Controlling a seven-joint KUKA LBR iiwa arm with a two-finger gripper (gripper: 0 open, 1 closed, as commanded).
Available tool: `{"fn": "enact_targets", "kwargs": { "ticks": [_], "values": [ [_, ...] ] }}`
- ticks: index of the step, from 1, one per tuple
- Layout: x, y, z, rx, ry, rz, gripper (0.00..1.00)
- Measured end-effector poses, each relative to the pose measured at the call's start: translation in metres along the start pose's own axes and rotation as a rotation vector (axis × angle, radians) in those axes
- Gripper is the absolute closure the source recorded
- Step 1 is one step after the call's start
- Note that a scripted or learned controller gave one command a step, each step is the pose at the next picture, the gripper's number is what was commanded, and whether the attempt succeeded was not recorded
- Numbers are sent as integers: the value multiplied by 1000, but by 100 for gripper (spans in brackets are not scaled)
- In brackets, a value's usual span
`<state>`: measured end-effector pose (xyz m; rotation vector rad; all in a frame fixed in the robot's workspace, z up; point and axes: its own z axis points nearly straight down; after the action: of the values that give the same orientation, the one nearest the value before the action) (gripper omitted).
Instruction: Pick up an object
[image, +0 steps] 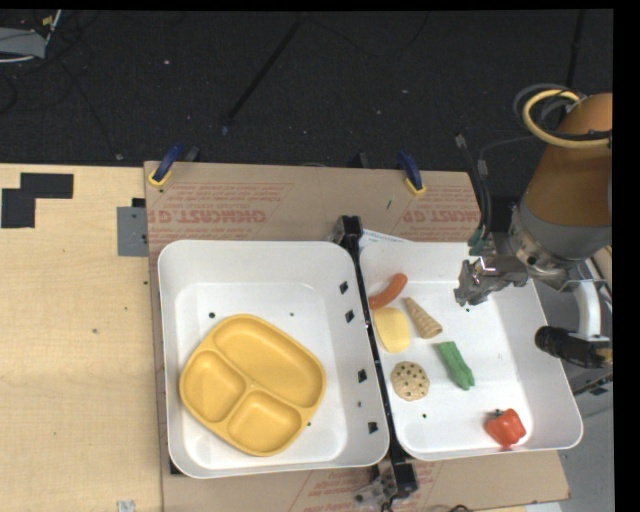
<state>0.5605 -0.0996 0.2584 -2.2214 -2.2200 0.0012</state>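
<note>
The camera view looks down on a pale wooden worktop (70, 330) bearing two shallow white plastic bins side by side on a brown cardboard sheet (300, 205). The left bin (190, 275) holds a yellow three-compartment plastic tray (252, 383), lying toward its near left part. The right bin (545, 400) holds the small toy foods: an orange-red sausage (388, 291) near the far left corner, a pale yellow rounded block (392, 329) just below it, a tan ice-cream cone (423, 318) lying tilted just beside that block, a round chocolate-chip cookie (409, 380) nearer the front, a green elongated vegetable piece (456, 364) to the cookie's right, and a red pepper-like piece (506, 426) in the near right corner, well apart from the others. The grey arm with its orange band (570, 170) reaches in from the right, and its dark pincer (476, 283) hangs over the far part of the right bin, right of the cone and apart from it. The pincer is small and dark here, so whether it is wide or narrow I cannot tell; nothing seems to lie between its tips.
</note>
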Motion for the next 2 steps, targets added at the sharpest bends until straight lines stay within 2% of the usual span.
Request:
{"fn": "enact_targets", "kwargs": {
  "ticks": [1, 2],
  "values": [
    [-25, 13, 82, 7, 0, 20, 100],
    [37, 15, 0, -8, 1, -5, 100]
  ]
}}
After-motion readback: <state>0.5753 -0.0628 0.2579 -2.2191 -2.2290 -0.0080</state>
